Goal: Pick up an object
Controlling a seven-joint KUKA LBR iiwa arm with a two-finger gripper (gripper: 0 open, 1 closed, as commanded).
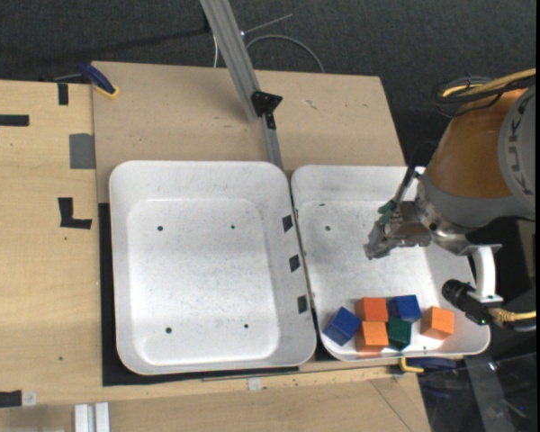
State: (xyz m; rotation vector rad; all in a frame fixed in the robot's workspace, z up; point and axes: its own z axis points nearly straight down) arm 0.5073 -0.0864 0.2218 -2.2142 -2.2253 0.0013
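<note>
Several small blocks lie bunched at the near edge of the right bin (342, 205): a blue block (343, 325), an orange block (374, 309), a second blue block (405, 308), another orange one (373, 334), a green one (399, 332) and an orange one (438, 321) at the right. My gripper (378, 245) hangs over the middle of the right bin, above and beyond the blocks, pointing down and left. Nothing shows between its fingers.
The left bin (198, 259) sits beside the right one with a ridge between them. A slanted metal pole (238, 52) comes down from the top to the bins' far edge. The arm's orange band (472, 156) looms at the right.
</note>
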